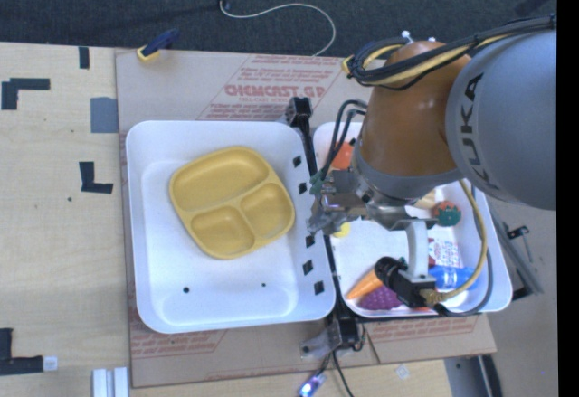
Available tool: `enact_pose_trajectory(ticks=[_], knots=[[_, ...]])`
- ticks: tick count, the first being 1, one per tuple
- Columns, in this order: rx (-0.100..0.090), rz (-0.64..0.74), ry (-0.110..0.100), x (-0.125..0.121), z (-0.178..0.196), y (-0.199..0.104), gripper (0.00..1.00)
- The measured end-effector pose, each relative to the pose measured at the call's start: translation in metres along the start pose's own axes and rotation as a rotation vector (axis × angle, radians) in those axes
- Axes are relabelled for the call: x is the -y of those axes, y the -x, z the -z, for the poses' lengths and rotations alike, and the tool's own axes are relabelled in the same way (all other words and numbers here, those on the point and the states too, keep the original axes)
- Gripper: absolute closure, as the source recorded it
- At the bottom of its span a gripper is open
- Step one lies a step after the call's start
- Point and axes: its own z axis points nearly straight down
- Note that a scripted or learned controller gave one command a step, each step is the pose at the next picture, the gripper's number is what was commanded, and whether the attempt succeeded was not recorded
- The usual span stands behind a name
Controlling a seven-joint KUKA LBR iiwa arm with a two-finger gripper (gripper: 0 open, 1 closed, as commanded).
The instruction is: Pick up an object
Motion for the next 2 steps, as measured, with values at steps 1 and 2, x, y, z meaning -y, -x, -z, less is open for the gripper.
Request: enact_pose_trajectory(ticks=[1,2], knots=[[-0.001,0.000,0.010,-0.001,0.029,0.063,1.00],[-0.006,0.015,0.018,-0.001,0.117,-0.009,1.00]])
